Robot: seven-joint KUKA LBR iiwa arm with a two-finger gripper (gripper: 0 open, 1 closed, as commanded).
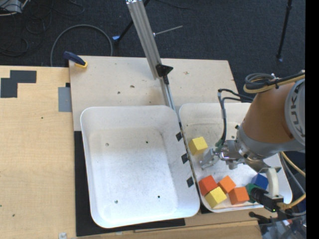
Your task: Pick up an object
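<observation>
In the right bin (209, 114) lie several blocks: a yellow cube (198, 144) near its left wall, a red-orange cube (208, 184), an orange cube (227, 183), another orange block (239, 195), a yellow cube (216, 196) and a blue block (260, 180) by a green piece (252, 191). My gripper (211, 158) hangs low inside this bin, just right of and below the upper yellow cube and above the red-orange cube. Nothing shows between its fingers.
The left bin (94, 133) lies beside the right one, with black clips (184, 158) along the shared wall. A slanted metal bar (147, 36) rises behind the bins. The arm's orange band (266, 118) covers the right bin's far right side.
</observation>
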